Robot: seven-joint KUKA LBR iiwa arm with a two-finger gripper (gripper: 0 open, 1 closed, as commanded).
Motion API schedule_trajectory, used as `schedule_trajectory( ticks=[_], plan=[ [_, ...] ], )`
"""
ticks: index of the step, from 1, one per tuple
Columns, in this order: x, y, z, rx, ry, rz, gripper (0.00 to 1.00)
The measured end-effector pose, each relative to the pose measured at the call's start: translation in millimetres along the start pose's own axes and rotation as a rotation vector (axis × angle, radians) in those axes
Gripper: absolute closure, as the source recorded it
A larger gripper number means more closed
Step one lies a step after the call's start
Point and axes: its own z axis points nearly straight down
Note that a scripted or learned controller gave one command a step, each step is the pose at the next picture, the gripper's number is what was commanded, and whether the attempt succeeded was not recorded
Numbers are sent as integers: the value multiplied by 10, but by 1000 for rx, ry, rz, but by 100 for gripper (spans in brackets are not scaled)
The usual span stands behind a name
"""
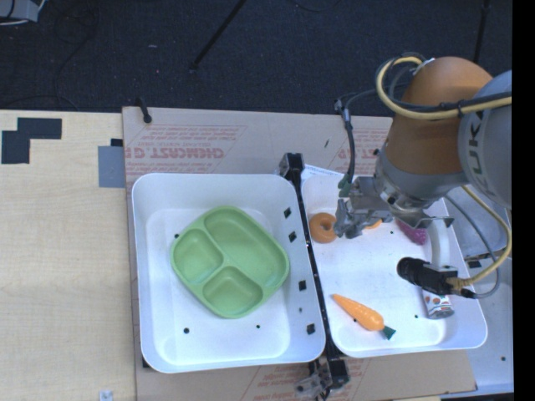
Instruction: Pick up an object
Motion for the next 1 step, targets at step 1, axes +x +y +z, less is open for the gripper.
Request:
schedule_trajectory(
  ticks=[1],
  plan=[
    [570,29,186,1,-1,1,100]
  ],
)
